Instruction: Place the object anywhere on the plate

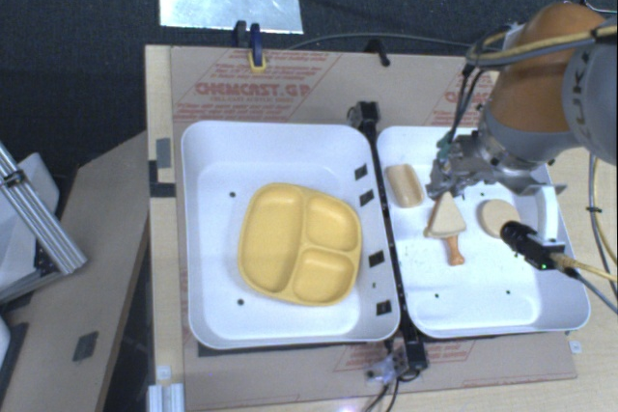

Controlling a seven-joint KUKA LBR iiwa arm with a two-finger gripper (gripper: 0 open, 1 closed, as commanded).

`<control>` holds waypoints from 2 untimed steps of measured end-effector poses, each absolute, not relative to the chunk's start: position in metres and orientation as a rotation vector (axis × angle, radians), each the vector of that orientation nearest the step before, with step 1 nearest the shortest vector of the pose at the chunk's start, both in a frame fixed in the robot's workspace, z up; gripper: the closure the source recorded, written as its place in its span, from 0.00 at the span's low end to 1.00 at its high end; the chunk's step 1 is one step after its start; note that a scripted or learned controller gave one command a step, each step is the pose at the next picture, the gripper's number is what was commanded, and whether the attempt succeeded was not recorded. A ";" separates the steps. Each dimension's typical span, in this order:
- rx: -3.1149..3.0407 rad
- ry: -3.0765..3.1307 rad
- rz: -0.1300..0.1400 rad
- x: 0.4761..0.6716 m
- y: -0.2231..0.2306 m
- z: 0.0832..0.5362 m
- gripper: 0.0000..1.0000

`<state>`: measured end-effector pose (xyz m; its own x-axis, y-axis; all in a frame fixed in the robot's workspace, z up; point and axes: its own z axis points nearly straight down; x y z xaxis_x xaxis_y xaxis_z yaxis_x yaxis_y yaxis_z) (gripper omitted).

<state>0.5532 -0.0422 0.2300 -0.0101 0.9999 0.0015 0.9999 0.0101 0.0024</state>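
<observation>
Yellow plate (pixel 299 244) in left bin (pixel 206 207); tan wedge (pixel 446 222) just beside pincer (pixel 446 189), opening unclear.

Here's grey arm (pixel 591 96): smooth casing, rounded, matte. Then orange band (pixel 531 72): big, bulbous, glossy, soft highlight along top. Under it, grey wrist section (pixel 512 148): curved shell, paler rim at lower edge. Pale yellowish cable (pixel 541 41) arcs across top of orange band. Thin dark cables (pixel 462 106) run beside band toward tool end. Now gripper (pixel 447 178): dark grey metal, blocky, angular, small bright glints on edges. Screws, markings: too small to tell.
</observation>
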 end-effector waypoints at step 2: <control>2.211 2.232 0.003 0.568 0.061 0.212 1.00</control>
